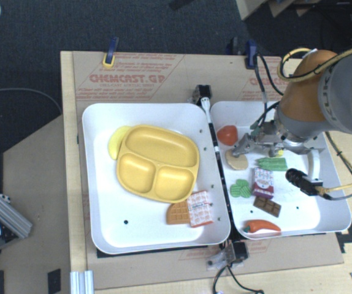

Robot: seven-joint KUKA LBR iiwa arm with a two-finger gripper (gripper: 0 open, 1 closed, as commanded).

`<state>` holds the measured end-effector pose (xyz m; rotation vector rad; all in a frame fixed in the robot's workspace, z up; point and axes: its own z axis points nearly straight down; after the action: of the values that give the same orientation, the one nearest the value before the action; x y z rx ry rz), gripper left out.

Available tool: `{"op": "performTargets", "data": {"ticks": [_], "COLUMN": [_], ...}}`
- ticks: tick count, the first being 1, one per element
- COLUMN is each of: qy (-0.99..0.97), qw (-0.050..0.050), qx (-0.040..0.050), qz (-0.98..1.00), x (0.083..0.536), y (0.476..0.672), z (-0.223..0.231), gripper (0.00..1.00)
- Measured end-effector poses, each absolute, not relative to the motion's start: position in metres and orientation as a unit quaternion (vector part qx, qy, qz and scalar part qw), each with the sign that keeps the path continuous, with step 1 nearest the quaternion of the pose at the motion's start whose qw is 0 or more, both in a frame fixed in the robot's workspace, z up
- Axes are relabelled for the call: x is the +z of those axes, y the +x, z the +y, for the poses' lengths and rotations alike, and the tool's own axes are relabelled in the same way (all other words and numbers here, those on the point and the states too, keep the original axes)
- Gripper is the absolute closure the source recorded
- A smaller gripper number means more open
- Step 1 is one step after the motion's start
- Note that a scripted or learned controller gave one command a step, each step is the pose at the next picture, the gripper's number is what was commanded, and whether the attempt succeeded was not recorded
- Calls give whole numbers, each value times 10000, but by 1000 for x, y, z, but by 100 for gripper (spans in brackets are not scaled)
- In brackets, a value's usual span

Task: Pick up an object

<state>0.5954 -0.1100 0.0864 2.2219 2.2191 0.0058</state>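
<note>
My gripper hangs low over the upper left part of the right bin. It sits just above a tan round cookie and to the right of a red tomato-like piece. A green flat item lies right under the wrist. Further toward the front lie a green ridged piece, a small red-and-white packet, a brown chocolate bar and a red-orange pepper. I see nothing lifted off the bin floor.
The left bin holds a yellow divided tray, a yellow piece tucked behind it, a brown waffle and a wrapped packet. A black cable end hangs from the arm over the right bin.
</note>
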Motion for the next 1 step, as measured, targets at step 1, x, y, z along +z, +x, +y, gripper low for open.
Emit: {"op": "performTargets", "data": {"ticks": [1], "qy": [7077], "qw": [35], "qx": [28], "qz": [7065], "x": [99], "y": [597], "z": [-111], "gripper": [100]}}
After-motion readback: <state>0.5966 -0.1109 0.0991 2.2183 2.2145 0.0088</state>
